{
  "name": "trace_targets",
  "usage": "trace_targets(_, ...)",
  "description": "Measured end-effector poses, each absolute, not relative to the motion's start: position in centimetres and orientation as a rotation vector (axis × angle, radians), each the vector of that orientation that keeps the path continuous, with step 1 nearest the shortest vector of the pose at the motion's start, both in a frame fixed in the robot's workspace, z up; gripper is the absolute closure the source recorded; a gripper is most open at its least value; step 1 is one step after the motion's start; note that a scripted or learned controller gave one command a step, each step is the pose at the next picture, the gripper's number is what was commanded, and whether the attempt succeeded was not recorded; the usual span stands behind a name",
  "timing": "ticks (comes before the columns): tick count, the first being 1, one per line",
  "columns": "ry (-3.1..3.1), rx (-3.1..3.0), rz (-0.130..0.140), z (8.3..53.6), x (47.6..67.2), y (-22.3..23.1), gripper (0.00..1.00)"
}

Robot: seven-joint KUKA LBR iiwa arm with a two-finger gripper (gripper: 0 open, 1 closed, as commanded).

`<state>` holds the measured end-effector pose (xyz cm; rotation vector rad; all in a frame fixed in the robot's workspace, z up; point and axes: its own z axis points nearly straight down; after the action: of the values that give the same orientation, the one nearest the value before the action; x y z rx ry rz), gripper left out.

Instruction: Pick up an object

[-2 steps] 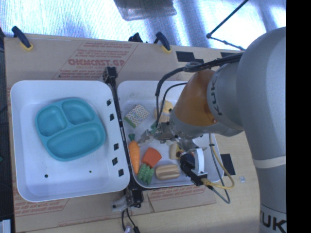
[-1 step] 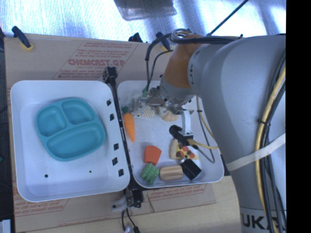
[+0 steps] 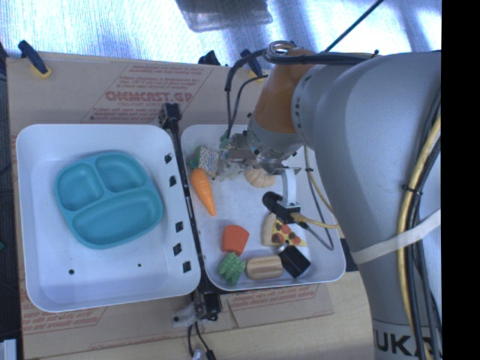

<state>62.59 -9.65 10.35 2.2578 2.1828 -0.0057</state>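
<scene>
The grey arm's gripper (image 3: 238, 156) was low in the right white bin (image 3: 330, 265), near the orange toy carrot (image 3: 202, 190). Whether anything was grasped I could not tell; no lift had begun, by my judgement.

Both white bins (image 3: 30, 201) look like smooth, faintly glossy plastic, and the blue divided plate (image 3: 109, 197) reads as matt plastic. Underneath lies flat brown cardboard (image 3: 142, 88) with red print, dull and papery. The arm (image 3: 360, 126) shows a smooth, satin grey shell, and its orange band (image 3: 274, 100) looks glossy. The carrot (image 3: 203, 190) appears plastic, slightly shiny.
</scene>
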Motion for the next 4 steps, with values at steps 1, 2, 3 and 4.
trace_targets(1,1.989,2.433,-0.003,21.0,61.2,-9.0,1.00)
trace_targets(2,1.991,2.434,-0.004,20.9,61.2,-9.0,0.00)
trace_targets(3,2.207,2.242,-0.005,9.5,63.5,-9.3,0.00)
trace_targets(4,2.212,2.236,-0.004,10.6,63.6,-9.3,1.00)
